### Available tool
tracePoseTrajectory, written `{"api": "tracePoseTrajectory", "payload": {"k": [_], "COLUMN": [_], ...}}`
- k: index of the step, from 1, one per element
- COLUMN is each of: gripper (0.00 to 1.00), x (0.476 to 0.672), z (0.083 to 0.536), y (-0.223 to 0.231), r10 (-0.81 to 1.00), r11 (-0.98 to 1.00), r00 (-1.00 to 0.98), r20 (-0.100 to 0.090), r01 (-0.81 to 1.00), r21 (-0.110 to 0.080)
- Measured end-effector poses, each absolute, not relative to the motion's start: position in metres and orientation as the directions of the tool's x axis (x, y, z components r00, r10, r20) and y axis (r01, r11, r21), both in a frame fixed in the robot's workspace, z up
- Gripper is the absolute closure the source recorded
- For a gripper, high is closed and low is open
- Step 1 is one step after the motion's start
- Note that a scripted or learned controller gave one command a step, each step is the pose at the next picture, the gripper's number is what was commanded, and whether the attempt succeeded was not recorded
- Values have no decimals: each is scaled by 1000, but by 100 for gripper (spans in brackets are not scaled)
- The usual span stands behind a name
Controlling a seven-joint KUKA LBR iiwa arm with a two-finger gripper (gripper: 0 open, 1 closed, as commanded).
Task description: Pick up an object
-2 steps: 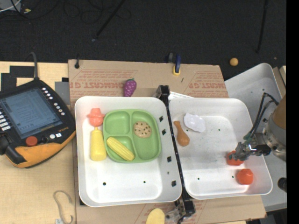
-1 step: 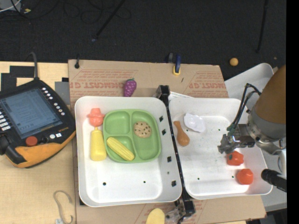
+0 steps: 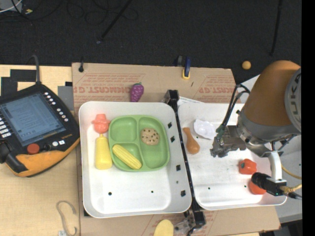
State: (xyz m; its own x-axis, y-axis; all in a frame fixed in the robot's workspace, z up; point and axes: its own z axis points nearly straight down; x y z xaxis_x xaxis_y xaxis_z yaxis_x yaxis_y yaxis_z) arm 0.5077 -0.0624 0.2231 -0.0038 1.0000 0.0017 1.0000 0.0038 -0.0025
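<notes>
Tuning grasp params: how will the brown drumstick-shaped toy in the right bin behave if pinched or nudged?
The drumstick toy looks like smooth moulded plastic, so probably stiff and light. Its rounded bulb and thin neck suggest it may pivot or roll when nudged, and slip from a pinch on the bulb. It lies near the right bin wall by the divider, which may limit pincer access.

Grey arm [image 3: 290,117], broad orange band [image 3: 268,95], dark metal tool [image 3: 222,145], black cable along wrist.

Wooden bench [image 3: 29,200] bearing cardboard sheet [image 3: 147,82], two white bins [image 3: 128,200] side by side, teach pendant [image 3: 34,127] at left, metal hook [image 3: 66,215] near front.
</notes>
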Motion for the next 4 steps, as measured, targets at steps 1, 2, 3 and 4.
{"api": "tracePoseTrajectory", "payload": {"k": [1, 2, 3, 4], "gripper": [100, 100, 100, 100], "x": [537, 548, 576, 569], "z": [218, 227, 219, 237], "y": [-12, 32, 75, 81], "r10": [1000, 1000, 1000, 1000], "r11": [4, 3, 2, 0], "r00": [-4, -3, -2, 0], "r20": [2, 2, 2, 1], "r01": [1000, 1000, 1000, 1000], "r21": [-2, -2, -2, -2]}}
